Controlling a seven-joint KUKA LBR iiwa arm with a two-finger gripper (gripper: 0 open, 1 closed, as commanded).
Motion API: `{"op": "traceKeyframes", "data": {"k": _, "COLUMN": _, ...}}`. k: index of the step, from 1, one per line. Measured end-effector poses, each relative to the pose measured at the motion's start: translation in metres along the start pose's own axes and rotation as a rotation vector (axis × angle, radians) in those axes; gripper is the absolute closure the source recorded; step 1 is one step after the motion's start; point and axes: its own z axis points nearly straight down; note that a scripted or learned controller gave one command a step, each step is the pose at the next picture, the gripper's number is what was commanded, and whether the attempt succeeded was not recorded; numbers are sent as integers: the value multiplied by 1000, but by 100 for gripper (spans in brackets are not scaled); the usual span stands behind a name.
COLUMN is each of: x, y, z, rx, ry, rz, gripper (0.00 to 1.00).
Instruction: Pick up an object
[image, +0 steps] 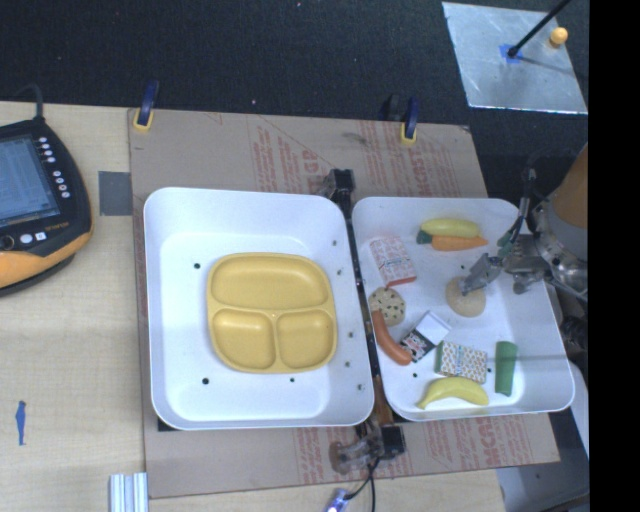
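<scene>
Here the end effector (478, 276), its grip state unclear, hovers just above the tan round disc (465, 298), lying slightly below-left in view.

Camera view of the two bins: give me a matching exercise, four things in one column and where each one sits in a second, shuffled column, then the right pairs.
Things:
1. yellow divided tray
2. green block
3. banana
4. carrot

Places:
A. far end of the right bin, beside a yellow piece
B. near edge of the right bin, middle
C. middle of the left bin
D. near right corner of the right bin, standing by a patterned packet

Pairs: 1-C, 2-D, 3-B, 4-A
</scene>
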Motion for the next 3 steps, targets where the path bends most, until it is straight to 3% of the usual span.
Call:
{"op": "traceKeyframes", "data": {"k": 1, "x": 10, "y": 35, "z": 69, "rx": 0, "ry": 0, "rz": 0, "gripper": 0}}
{"op": "traceKeyframes", "data": {"k": 2, "x": 48, "y": 100, "z": 68, "rx": 1, "ry": 2, "rz": 3, "gripper": 0}}
{"op": "traceKeyframes", "data": {"k": 3, "x": -15, "y": 100, "z": 68, "rx": -2, "ry": 2, "rz": 4, "gripper": 0}}
